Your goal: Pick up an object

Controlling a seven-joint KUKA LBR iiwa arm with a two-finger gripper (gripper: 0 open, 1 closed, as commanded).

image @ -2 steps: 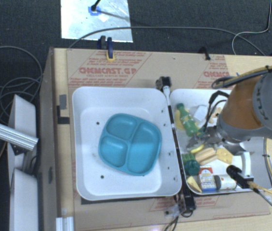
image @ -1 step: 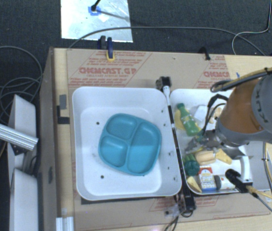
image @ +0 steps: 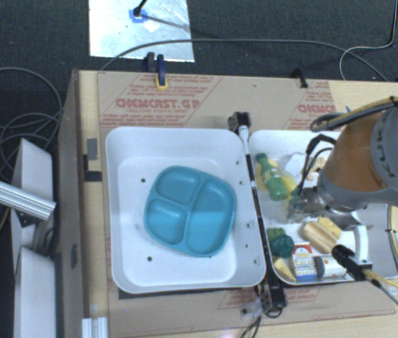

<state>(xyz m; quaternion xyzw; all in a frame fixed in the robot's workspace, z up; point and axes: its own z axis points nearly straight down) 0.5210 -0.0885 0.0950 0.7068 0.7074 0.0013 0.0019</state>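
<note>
Bench board [image: 163,97] printed "CHEMCAST GP", gripper [image: 299,204] low in right bin [image: 368,220], jaw state impossible to tell

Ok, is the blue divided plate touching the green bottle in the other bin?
Apart. The camera view shows the blue divided plate in the left bin, the green bottle in the right bin beyond the dividing walls.

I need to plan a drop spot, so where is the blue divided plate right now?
The blue divided plate lies in the middle of the left white bin, across the divider from the gripper.

A brown-papered bench [image: 184,97] bears two white bins, left [image: 125,189] and right [image: 283,143], side by side.
</note>
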